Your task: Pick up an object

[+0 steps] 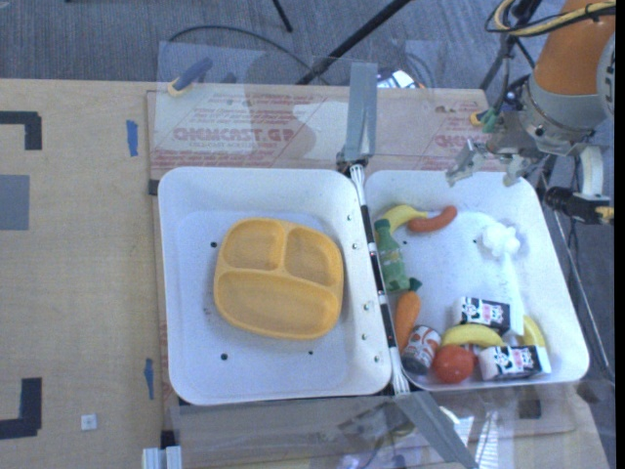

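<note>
My gripper (485,170) hangs over the back edge of the right bin (559,291), its two fingers (460,167) spread open with nothing between them. Below it in the bin lie a red sausage (433,221), a yellow banana (398,213) and a white crumpled object (499,240). A green bottle (391,258) and a carrot (407,318) lie along the bin's left wall. At the front sit a tomato (452,363), a second banana (473,335), a small can (421,348) and two black-and-white cartons (484,312) (511,361).
The left bin (186,223) holds a yellow divided plate (278,277). A raised divider (372,281) runs between the two bins. Cables and a metal bracket (359,115) stand behind the bins. The arm's orange band (576,42) is at the upper right.
</note>
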